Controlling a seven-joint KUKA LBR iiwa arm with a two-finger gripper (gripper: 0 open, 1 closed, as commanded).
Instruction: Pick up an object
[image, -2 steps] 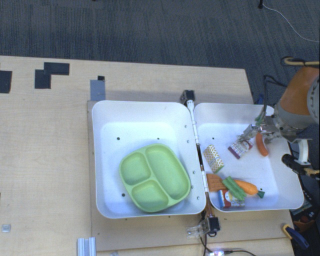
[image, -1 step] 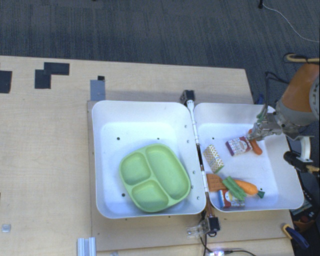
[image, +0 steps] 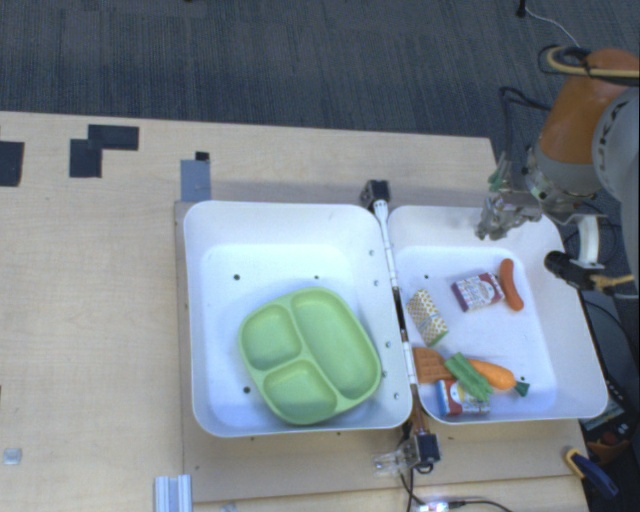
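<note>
The gripper (image: 497, 222) is positioned over the far right corner of the right bin (image: 575, 330); nothing is seen between its fingers, and their state cannot be told. The red packet (image: 476, 291) is located nearer, toward mid-bin, beside an orange sausage (image: 511, 285).

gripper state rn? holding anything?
Gripper: cannot be told; it hangs over the right bin's top edge, with nothing visibly held.

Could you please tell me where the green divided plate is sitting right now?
The green divided plate lies in the left bin, toward its near right corner, close to the divider shared with the right bin.
</note>
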